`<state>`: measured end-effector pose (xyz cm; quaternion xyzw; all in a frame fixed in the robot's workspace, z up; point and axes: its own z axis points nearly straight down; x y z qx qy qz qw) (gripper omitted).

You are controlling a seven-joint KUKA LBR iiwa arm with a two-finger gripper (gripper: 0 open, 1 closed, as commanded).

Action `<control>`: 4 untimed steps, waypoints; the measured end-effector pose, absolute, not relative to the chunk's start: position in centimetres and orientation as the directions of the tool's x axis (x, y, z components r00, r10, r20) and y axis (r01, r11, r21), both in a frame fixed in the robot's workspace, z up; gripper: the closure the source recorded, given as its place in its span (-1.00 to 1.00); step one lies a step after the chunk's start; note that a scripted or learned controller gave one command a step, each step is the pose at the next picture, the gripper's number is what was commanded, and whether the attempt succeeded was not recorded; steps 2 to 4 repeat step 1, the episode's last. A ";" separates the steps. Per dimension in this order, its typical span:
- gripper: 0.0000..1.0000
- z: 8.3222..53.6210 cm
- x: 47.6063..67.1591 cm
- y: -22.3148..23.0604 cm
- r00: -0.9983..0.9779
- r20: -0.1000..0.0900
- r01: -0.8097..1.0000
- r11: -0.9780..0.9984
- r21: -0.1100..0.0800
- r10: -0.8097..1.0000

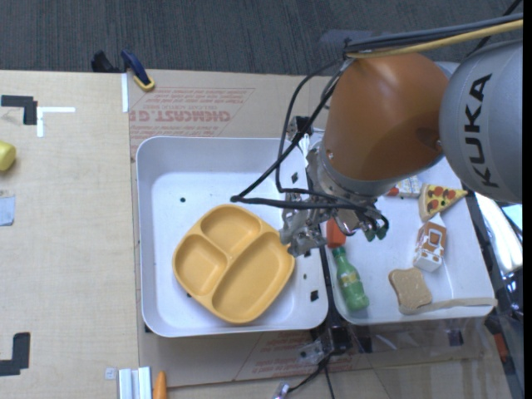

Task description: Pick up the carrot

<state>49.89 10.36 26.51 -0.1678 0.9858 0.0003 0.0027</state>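
Observation:
A small orange-red piece, which looks like the carrot, lies at the left edge of the right bin, just above the cap of a green bottle. The arm's wrist hides most of it. My gripper hangs below the orange band, over the divide between the two bins and just left of the carrot. Cables and the wrist body crowd around it.
A yellow divided plate lies in the left bin. The right bin also holds a bread slice, a small carton and a pizza slice. A yellow object sits on the bench at far left.

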 end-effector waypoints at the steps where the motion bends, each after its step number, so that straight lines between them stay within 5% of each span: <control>1: -1.00 26.5 49.9 10.4 -0.944 -0.004 -0.331 0.944 0.000 -0.331; 4: -1.00 26.5 49.9 10.4 -0.944 -0.004 -0.331 0.944 0.000 -0.331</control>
